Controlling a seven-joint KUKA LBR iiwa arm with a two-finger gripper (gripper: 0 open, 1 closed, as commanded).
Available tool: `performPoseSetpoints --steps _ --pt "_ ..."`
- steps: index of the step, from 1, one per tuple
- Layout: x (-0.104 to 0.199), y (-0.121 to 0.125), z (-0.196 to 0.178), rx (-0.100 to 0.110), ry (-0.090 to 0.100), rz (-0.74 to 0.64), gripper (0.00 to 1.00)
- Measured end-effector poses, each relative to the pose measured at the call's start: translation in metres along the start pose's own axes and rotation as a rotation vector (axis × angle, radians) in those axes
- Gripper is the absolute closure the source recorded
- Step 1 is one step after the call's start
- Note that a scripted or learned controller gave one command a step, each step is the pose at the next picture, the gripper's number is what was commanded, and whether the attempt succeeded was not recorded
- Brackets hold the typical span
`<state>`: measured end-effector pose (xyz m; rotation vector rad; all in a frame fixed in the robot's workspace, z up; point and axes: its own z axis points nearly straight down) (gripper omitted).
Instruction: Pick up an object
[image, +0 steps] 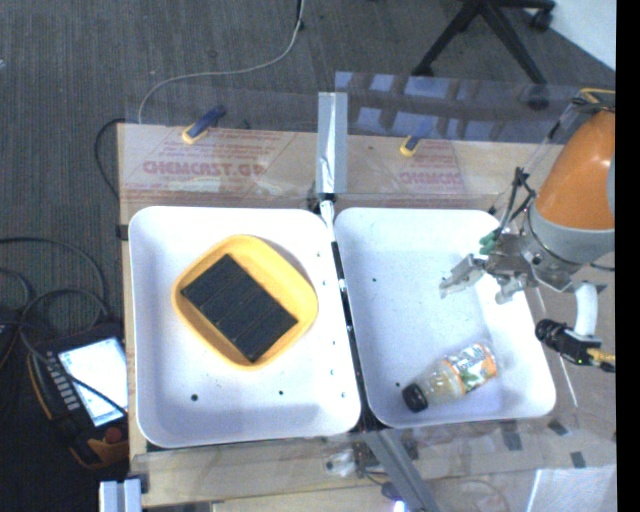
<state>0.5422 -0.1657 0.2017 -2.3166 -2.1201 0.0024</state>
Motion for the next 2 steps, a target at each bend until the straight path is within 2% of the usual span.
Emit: performPoseSetpoints --steps 1,2 --pt "0.000 0.000 0.000 0.000 0.000 0.000 0.00" --pt "-0.017 -0.046 0.110 -0.017 -0.002 -0.045 0.00"
